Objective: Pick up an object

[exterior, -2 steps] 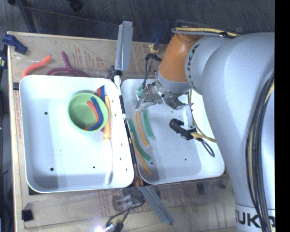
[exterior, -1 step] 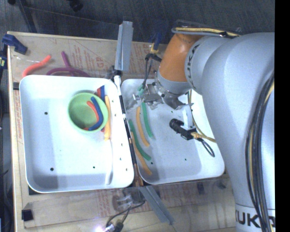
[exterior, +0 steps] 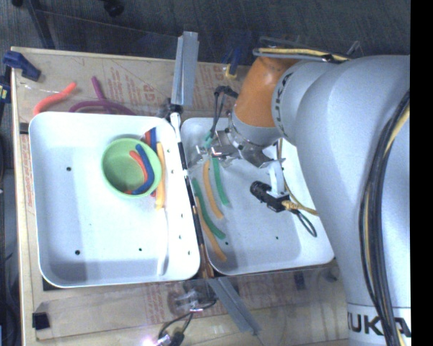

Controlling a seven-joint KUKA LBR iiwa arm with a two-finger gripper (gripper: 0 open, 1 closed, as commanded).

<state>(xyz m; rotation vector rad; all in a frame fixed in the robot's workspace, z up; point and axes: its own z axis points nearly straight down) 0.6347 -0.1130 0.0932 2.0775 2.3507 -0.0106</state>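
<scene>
Gripper (exterior: pixel 211 150): at right bin's (exterior: pixel 303 247) upper-left corner; finger state cannot be told.
Strips (exterior: pixel 215 193): just below it, long axes along the left wall.

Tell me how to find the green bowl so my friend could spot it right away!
Look at the left white bin, the one away from the arm. Near its top middle sits the green bowl. It is the one round thing there, with red and blue strips curled inside, while the other bin holds long straight strips.
</scene>
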